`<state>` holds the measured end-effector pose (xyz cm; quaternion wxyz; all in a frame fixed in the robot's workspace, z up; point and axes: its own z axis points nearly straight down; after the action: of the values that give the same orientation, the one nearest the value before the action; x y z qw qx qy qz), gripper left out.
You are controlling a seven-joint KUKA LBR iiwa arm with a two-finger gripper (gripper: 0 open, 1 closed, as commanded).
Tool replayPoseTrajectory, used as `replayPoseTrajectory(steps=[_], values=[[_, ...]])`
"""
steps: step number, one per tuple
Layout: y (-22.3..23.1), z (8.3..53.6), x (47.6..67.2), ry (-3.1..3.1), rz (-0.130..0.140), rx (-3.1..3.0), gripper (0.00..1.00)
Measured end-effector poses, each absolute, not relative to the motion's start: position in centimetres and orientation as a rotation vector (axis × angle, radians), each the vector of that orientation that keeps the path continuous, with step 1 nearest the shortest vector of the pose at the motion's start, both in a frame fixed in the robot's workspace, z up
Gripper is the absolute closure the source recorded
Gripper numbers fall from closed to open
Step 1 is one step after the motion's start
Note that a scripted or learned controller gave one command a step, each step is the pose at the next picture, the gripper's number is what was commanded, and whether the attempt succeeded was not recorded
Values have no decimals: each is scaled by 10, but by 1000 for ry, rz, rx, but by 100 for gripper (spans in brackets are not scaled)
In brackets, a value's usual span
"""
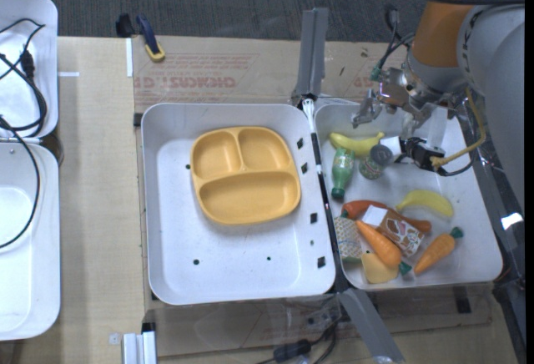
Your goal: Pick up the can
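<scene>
The can (376, 161) is small and grey, with a round silver top. It sits in the right bin (480, 220) just under a yellow banana (355, 143) and to the right of a green bottle (342, 172). My gripper (392, 115) hangs over the far end of that bin, a little above and to the right of the can. Its fingers are spread open with nothing between them.
The right bin also holds a second banana (428, 203), two carrots (380, 244) (434, 252), a red packet (399, 229) and other small food items near its front. A yellow divided plate (244, 174) lies in the left bin (167, 254).
</scene>
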<state>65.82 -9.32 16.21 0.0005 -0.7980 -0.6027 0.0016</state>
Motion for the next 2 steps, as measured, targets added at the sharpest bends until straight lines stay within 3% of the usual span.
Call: replayPoseTrajectory(steps=[1,2], values=[[-111,106,617,-1602,1,-2702,0],[-161,94,648,-1369,35,-2769,0]])
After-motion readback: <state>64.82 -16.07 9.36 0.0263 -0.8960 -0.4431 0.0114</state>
